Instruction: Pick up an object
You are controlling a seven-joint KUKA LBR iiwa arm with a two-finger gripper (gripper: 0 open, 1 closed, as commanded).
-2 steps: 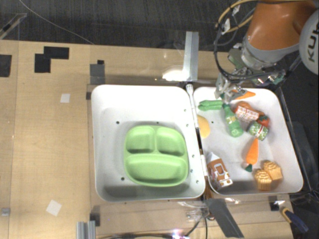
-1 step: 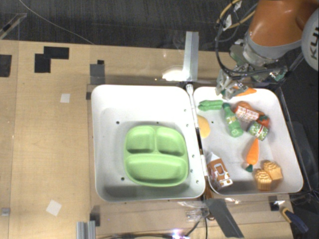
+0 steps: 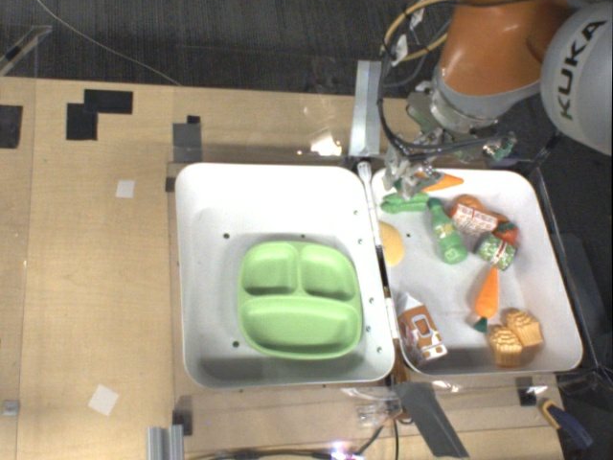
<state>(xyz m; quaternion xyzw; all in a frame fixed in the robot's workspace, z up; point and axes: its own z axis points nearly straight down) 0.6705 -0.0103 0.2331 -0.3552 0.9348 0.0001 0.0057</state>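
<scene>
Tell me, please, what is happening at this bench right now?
The grey KUKA arm with the orange band reaches in over the far corner of the right white bin, its gripper low beside a green pea pod and a small orange carrot. Nothing is visibly lifted. Toy bottles, another carrot and waffle-like pieces lie nearby. The left white bin holds a green divided plastic plate.

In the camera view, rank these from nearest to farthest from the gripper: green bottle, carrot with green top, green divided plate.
Gripper is at the right bin's top-left corner.
1. Green bottle, just below it in the right bin.
2. Carrot, lower in the right bin.
3. Green divided plate, in the left bin.
</scene>
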